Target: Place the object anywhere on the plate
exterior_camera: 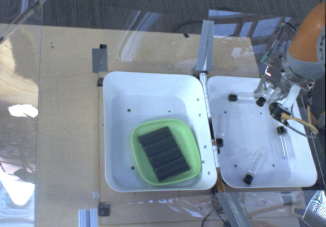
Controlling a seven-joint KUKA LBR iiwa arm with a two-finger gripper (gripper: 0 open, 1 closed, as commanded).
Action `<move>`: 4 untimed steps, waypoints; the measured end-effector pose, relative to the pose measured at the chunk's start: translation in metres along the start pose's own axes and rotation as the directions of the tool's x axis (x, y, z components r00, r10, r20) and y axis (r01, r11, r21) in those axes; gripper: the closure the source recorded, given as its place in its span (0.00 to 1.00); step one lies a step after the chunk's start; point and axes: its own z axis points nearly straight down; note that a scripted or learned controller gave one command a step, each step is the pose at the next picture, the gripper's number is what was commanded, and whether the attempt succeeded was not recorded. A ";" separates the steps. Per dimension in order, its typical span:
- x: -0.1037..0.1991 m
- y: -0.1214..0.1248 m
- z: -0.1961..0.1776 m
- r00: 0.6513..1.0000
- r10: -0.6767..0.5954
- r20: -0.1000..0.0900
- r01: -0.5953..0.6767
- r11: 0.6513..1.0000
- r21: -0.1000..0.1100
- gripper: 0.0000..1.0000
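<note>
- On the left stands the left bin [117,119], and in its lower middle lies a green plate [140,137], square with round corners.
- On the plate lies a dark ribbed block [164,153], flat, with its long side running from the upper left to the lower right; it is already there, and I cannot say whether it is the thing of the task.
- Between the two bins goes a narrow seam, and after it comes the right bin [300,170].
- In the right bin lie several clear tubes with black caps. One tube [254,164] is near the bottom edge; its long axis is slanted, with the black cap pointing to the lower left.
- A second tube [283,142] lies more to the right, almost upright in the view, with its cap at the top end. A third tube [240,97] is near the top edge, lying sideways with the cap to the left.
- The gripper [275,100] hangs over the upper right part of the right bin, under the orange band of the arm. I cannot tell if it is released or clenched, and nothing can be made out in it.
- My judgement: if a tube is the thing to move, the task is at its beginning. The picking, the carrying to the left and the putting down on the plate are all left to do.
</note>
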 end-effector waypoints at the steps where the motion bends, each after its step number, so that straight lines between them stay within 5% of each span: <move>1: 0.049 -0.041 0.048 0.980 -0.199 -0.002 0.199 0.980 0.003 1.00; 3: 0.118 -0.207 0.012 0.844 -0.536 -0.004 0.536 0.844 0.003 1.00; 4: 0.171 -0.229 0.102 0.766 -0.642 -0.005 0.642 0.766 -0.026 1.00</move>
